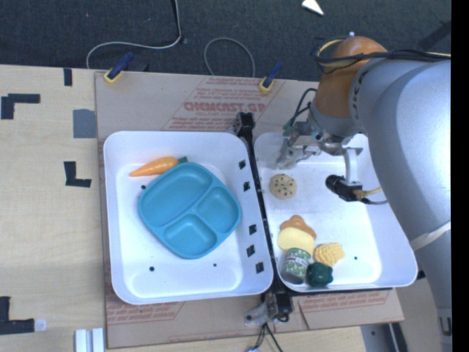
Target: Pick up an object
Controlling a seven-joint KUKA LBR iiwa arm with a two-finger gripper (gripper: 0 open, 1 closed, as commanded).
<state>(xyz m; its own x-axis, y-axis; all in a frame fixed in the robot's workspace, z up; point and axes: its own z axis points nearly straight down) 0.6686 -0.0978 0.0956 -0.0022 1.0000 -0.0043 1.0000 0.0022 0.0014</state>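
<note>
My gripper (pixel 291 158) hangs over the far end of the right bin (pixel 366 229), its fingers slightly apart and pointing down with nothing between them. A round speckled cookie (pixel 283 187) lies just in front of the fingertips, apart from them. Nearer the front of the same bin sit a yellow and orange toy food (pixel 296 233), a corn cob (pixel 329 253), a small green can (pixel 296 264) and a dark green piece (pixel 319 275), packed close together.
The left bin (pixel 121 196) holds a blue divided plate (pixel 190 208) and an orange carrot (pixel 154 166) at its far side. A black divider (pixel 251 196) runs between the bins. The grey arm (pixel 410 145) covers the right side.
</note>
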